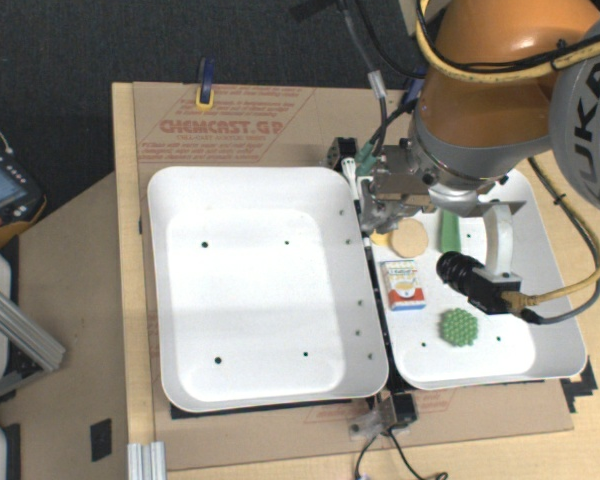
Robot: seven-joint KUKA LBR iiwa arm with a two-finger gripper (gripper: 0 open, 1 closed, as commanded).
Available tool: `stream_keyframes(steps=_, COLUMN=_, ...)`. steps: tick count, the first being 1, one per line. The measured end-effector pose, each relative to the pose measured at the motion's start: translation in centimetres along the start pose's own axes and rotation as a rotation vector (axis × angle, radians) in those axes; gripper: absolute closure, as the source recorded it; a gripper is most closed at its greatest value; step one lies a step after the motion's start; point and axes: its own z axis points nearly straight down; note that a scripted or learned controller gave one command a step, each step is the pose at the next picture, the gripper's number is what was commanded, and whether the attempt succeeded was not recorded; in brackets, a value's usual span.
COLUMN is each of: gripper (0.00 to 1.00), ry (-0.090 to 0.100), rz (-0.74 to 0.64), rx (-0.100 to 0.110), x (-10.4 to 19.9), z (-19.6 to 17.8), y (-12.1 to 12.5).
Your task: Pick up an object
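The arm looms over the right bin, its gripper low by the bin's left edge; whether it is parted or closed, I cannot tell. Just beneath lies a tan disc, then a small box and a green ball. The box looks light and stiff, best pinched across its long sides.

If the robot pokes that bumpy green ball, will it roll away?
Probably a little. The green ball looks round, so a push would likely start it rolling on the right bin. Its bumps may slow it, and they might help a grip. It lies apart from the small box.
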Motion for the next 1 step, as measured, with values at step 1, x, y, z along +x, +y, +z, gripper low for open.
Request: stream_keyframes(steps=1, gripper=1.00, ry=0.001, rz=-0.003, rx=0.003, x=4.67, z=-1.08, y=-2.92)
